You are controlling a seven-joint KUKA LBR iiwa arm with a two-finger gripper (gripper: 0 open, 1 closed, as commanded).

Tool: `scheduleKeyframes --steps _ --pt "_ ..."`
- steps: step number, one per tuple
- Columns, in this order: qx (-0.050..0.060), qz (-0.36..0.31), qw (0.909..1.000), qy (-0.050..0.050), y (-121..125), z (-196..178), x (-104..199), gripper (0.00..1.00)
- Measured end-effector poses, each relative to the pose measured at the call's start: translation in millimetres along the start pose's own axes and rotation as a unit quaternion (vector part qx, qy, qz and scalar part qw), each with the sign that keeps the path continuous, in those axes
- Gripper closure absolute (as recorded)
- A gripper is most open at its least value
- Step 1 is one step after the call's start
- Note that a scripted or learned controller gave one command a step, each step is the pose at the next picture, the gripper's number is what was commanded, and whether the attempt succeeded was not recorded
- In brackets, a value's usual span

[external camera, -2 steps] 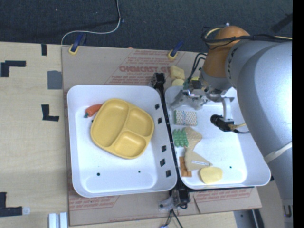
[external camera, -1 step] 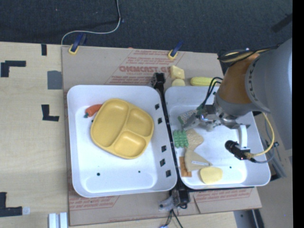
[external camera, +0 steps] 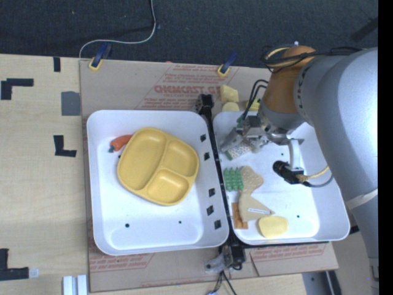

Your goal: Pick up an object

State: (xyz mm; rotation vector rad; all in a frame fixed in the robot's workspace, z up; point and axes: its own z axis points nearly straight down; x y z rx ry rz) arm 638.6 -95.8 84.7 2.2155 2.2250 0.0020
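My gripper (external camera: 238,142) reaches down into the upper left part of the right bin (external camera: 307,226), close to the divider between the bins. Just below it lie a green ridged piece (external camera: 233,179) and a beige speckled piece (external camera: 251,177). Further toward the front of that bin are a tan wedge (external camera: 252,208), a thin orange stick (external camera: 236,216) and a yellow lump (external camera: 272,226). I see nothing lifted by the gripper.
The left bin (external camera: 147,232) holds a yellow divided plate (external camera: 158,165) with an orange carrot-like piece (external camera: 120,142) at its upper left. Two pale yellow pieces (external camera: 229,94) sit at the right bin's far rim. The arm's grey body (external camera: 344,115) covers the right bin's right side.
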Motion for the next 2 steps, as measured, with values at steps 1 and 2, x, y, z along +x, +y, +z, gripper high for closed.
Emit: scheduleKeyframes --steps 1,2 --pt "0.001 0.001 1.0 0.0 -1.8 -9.7 -0.6 1.0" --pt "-0.002 -0.001 1.0 0.001 -21.0 -106.0 57.3 1.0"
